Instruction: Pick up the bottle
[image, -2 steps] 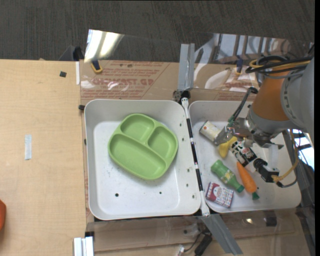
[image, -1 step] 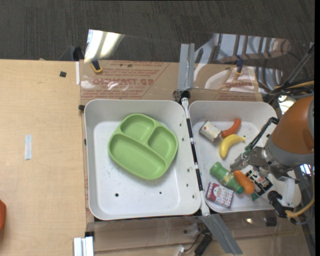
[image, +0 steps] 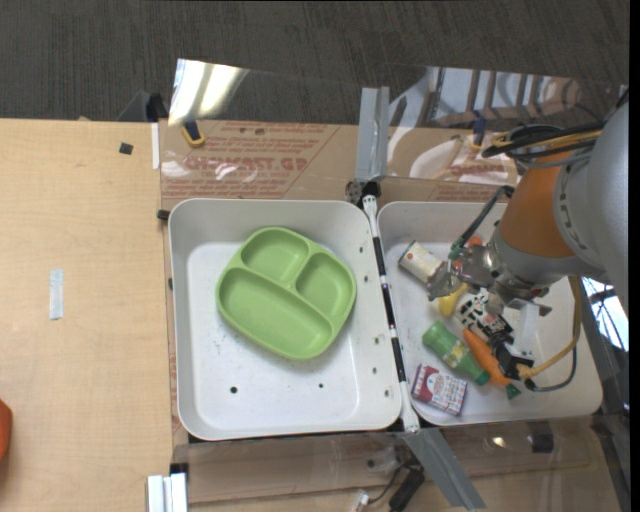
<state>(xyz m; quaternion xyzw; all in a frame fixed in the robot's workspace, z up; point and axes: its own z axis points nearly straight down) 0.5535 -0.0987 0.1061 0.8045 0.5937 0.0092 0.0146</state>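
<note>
Camera view, from above and at a slant: two shallow white bins side by side on a bench. Left bin (image: 190, 330) holding a light green divided plate (image: 287, 291), three compartments, lying slightly turned, nothing on it. Right bin (image: 590, 385) crowded: green bottle (image: 453, 351) lying on its side near the middle, pointing toward the lower right; orange carrot-like piece (image: 487, 359) just beside it, nearly touching; red and white carton (image: 440, 389) flat at the near edge, just below the bottle; small white box (image: 420, 262) toward the far left corner; something yellow (image: 450, 302) partly hidden under the wrist. Gripper (image: 478, 305) low over the right bin, above and to the right of the bottle, amid clutter; cannot tell how it stands, nor whether anything is held. Grey arm with orange band (image: 530, 225) reaching in from the right, covering much of that bin's far side, cables (image: 560, 365) looping beneath. Pale wooden benchtop (image: 80, 300) to the left, a small strip (image: 56, 295) lying on it. Brown cardboard (image: 260, 160) under clear film behind the bins, reflections on it. Dark carpet (image: 300, 40) beyond.
</note>
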